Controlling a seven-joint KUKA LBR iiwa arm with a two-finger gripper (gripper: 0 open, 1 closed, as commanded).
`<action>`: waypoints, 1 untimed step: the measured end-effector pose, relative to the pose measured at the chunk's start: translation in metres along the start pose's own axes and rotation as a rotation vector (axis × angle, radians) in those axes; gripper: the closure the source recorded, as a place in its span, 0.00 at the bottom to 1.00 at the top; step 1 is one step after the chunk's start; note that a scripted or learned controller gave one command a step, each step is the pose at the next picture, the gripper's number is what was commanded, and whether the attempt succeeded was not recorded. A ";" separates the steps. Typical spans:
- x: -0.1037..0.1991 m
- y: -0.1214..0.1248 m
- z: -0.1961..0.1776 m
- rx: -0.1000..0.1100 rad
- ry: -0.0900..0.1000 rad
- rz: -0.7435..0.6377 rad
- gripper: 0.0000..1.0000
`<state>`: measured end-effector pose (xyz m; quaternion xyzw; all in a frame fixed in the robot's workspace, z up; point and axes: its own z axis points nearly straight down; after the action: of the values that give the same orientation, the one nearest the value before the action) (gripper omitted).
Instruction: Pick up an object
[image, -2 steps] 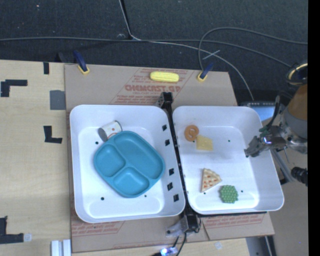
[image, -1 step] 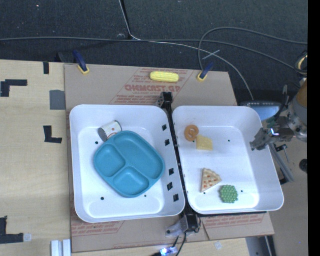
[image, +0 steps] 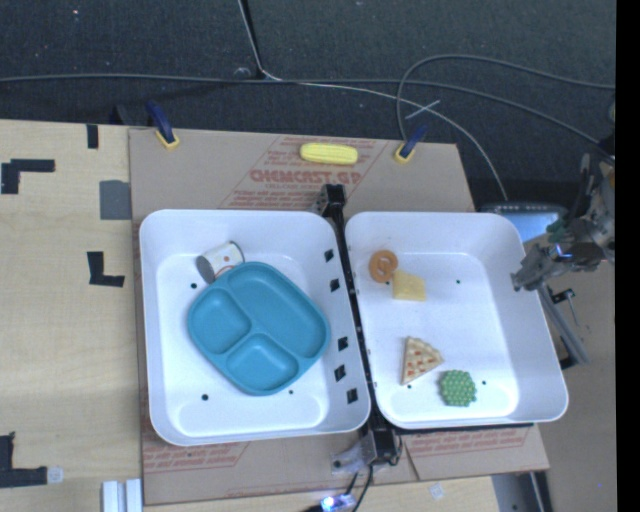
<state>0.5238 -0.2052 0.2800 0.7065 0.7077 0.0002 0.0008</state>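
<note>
Hovering: jaws (image: 530, 272) at right bin (image: 500, 232) edge | state unclear | pizza slice (image: 420, 358), green ball (image: 458, 387) inside

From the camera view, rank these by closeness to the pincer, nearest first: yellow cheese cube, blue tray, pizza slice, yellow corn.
Pincer sits at the right bin's right edge.
1. Yellow cheese cube, right bin, upper left.
2. Pizza slice, right bin, lower middle.
3. Yellow corn, on cardboard above bins.
4. Blue tray, left bin.

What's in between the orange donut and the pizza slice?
In the camera view, a yellow cheese block lies between the donut and the pizza slice, almost touching the donut.
</note>
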 end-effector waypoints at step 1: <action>0.039 0.018 0.012 0.003 0.001 -0.003 1.00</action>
<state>0.5416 -0.1659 0.2682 0.7055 0.7087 -0.0005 -0.0005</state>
